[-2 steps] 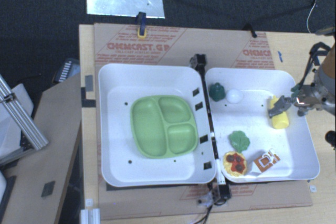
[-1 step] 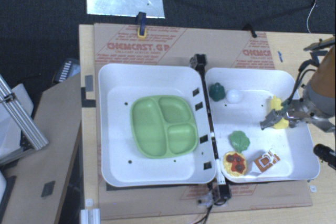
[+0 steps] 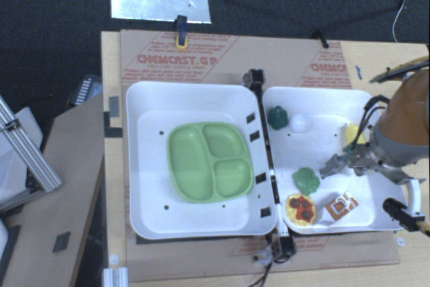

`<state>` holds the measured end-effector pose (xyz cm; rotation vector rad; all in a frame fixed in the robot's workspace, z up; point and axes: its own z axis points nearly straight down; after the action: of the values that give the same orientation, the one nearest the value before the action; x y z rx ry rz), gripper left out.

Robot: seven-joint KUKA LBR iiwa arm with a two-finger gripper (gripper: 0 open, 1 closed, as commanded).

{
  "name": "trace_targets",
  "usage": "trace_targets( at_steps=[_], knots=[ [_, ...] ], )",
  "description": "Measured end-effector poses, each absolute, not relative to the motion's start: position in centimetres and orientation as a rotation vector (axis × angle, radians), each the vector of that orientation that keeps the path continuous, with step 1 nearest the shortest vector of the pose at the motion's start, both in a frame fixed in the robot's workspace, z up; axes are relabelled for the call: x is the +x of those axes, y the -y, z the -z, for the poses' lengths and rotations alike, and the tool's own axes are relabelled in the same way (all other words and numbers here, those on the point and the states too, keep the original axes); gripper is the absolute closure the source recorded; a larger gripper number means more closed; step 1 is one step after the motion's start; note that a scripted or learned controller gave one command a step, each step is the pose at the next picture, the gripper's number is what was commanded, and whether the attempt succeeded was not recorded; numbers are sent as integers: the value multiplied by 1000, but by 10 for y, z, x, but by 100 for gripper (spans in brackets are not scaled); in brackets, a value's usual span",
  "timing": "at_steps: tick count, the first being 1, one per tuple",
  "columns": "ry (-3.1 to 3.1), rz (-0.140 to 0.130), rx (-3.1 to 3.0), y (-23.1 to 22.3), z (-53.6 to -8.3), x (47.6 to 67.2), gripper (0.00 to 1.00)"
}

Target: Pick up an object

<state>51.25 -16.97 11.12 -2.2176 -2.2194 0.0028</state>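
The right bin (image 3: pixel 322 99) holds several small items. A dark green piece (image 3: pixel 277 117) and a white ball (image 3: pixel 298 122) lie at its far left. A green broccoli-like toy (image 3: pixel 306 179) sits near the middle-left. At the front are a yellow round piece with red spots (image 3: pixel 302 209) and an orange-and-white block (image 3: pixel 341 205). A yellow item (image 3: pixel 351 134) lies partly hidden behind the arm. My gripper (image 3: pixel 334 165) reaches in low from the right, just right of the broccoli toy and above the orange block, with nothing seen in it.
The left bin (image 3: pixel 144 212) bears a light green divided plate (image 3: pixel 207 162). A black divider with clips (image 3: pixel 262 144) runs between the bins. The arm's orange band (image 3: pixel 411 119) and cables hang over the right bin's right side.
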Motion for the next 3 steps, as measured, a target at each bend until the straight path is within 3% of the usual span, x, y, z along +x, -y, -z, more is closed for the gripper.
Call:
trace_targets(
  at_steps=[1,3],
  knots=[
    [2224,0,-2222,171,-125,514,100],
    [2232,6,-2222,173,-238,510,100]
  ],
)
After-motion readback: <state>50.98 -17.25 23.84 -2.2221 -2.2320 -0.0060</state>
